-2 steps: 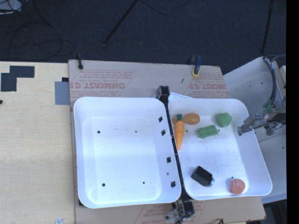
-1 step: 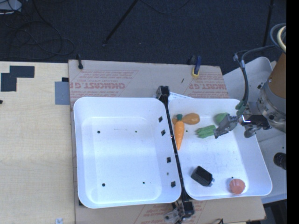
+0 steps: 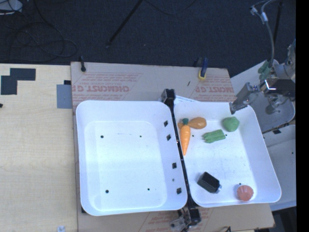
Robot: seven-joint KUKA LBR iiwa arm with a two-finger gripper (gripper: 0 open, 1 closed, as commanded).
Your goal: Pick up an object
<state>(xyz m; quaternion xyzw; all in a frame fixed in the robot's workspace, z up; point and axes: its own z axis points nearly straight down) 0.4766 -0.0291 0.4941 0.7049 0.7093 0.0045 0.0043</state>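
The right bin (image 3: 260,151) holds several small objects. An orange carrot (image 3: 185,138) lies against its left wall, with an orange-yellow piece (image 3: 197,123) just beside it. A round green piece (image 3: 231,124) and a long green piece (image 3: 214,137) lie toward the back. A black block (image 3: 209,182) and a reddish ball (image 3: 245,193) sit near the front. My gripper (image 3: 239,103) hangs over the bin's back right corner, just above and right of the round green piece, with nothing seen in it.
The left bin (image 3: 82,129) stands beside the right one, with a black divider (image 3: 176,144) between them. Both rest on a cardboard sheet (image 3: 120,83). A clamp (image 3: 203,71) grips the sheet's far edge. The arm (image 3: 280,83) enters from the right.
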